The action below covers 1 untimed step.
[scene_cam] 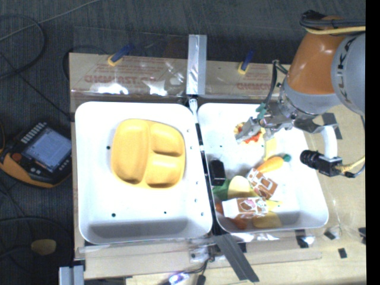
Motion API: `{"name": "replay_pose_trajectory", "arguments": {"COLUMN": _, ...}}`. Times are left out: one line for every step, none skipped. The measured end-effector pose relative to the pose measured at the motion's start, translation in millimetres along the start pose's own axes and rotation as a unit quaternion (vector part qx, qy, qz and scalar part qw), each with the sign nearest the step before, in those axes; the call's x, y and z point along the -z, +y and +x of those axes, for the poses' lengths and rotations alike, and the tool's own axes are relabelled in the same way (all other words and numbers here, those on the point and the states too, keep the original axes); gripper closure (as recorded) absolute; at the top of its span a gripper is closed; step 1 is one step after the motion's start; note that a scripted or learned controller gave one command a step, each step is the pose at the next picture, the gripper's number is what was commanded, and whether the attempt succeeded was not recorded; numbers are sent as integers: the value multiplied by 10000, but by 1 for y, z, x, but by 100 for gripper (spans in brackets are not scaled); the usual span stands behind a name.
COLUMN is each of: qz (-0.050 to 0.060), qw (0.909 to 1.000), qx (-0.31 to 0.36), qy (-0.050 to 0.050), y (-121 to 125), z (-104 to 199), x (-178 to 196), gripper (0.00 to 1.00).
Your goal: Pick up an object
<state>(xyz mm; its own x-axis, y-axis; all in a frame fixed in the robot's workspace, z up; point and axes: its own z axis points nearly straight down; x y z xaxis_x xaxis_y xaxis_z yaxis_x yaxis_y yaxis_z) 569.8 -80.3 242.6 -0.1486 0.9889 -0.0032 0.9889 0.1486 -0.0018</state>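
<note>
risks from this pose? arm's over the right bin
1. The gripper sits by a small orange-and-white item near the right bin back wall; a grasp may slip or clip the wall.
2. The carrot, cartons and other toys crowd the front corner, so any pick there could drag neighbours.

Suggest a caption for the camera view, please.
Gripper over the right bin of small items; yellow tray in the left bin.
</note>
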Motion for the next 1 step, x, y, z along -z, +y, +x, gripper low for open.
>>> {"name": "replay_pose_trajectory", "arguments": {"qz": 10, "qw": 10000, "qx": 8, "qy": -4, "y": 1, "z": 0, "x": 8, "gripper": 100}}
